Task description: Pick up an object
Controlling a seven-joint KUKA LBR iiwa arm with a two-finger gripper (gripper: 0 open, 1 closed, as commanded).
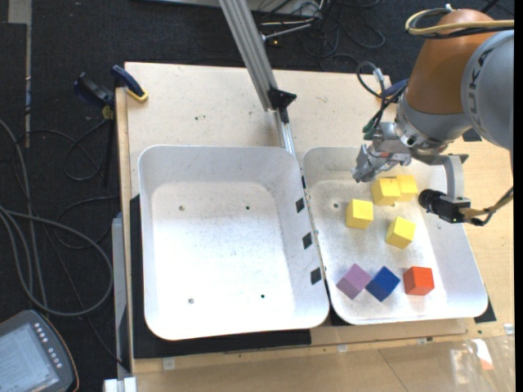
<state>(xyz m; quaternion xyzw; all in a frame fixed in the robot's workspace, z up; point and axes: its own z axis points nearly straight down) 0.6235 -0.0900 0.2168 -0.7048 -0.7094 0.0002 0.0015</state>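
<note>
Yellow block point(387, 190) — just beside hand point(366, 170), right bin point(458, 288)

The light is bright and even. The two shallow white plastic bins point(221, 243) shine pale, with small soft shadows. The dark floor at the left looks dim and a bit grainy.

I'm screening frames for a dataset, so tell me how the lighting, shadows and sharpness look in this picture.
Camera view: even, soft light, no strong glare on the white bins; the blocks cast only faint shadows, for instance the orange block; block edges are crisp, the gripper looks slightly soft; the dark floor at left keeps little detail.
</note>
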